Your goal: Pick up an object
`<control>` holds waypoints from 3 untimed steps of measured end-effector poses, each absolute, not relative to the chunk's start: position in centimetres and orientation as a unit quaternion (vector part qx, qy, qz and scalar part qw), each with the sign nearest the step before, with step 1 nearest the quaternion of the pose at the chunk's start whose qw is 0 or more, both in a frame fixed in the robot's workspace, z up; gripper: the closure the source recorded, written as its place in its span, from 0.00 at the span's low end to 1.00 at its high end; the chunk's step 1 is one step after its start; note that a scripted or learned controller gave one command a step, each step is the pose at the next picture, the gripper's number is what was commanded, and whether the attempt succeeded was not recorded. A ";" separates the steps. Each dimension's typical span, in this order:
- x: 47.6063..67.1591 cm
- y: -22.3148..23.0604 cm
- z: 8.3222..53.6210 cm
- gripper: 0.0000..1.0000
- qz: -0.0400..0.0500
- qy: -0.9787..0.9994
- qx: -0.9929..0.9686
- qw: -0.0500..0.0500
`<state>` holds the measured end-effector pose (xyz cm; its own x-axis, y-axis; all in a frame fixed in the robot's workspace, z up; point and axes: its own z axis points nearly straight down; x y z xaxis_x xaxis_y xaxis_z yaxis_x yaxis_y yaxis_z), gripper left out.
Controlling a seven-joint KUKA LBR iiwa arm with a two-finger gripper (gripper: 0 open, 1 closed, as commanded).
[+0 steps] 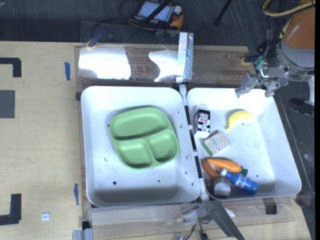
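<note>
The gripper (257, 85) hangs over the far edge of the right bin (280, 134), at about one o'clock from that bin's middle. Its two fingers stand spread with nothing between them — a stance that suits an approach, not a hold.

The candidates to pick lie in the right bin. Nearest the gripper is a yellow lemon-like piece (240, 118), at roughly seven o'clock from it and well apart from the rest, so probably the easiest reach; its long axis runs about from eight to two o'clock. A patterned packet (216, 143) lies flat near the divider, tilted, and a small black-and-white box (202, 120) sits just beyond it at eleven o'clock. At the near corner an orange carrot (223, 164), a blue bottle (241, 180) and a grey round thing (221, 188) crowd together — the bottle's cap end points toward ten o'clock, the carrot runs nearly nine to three.

The left bin (95, 134) holds a green divided tray (144, 136).
</note>
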<state>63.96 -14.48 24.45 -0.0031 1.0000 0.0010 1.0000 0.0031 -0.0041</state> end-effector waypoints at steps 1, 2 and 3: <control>62.6 -17.6 13.9 0.00 0.001 -0.733 -0.680 0.001; 63.1 -15.0 8.5 0.00 -0.001 -0.774 -0.633 -0.001; 65.2 -19.3 8.4 0.00 0.000 -0.776 -0.631 -0.001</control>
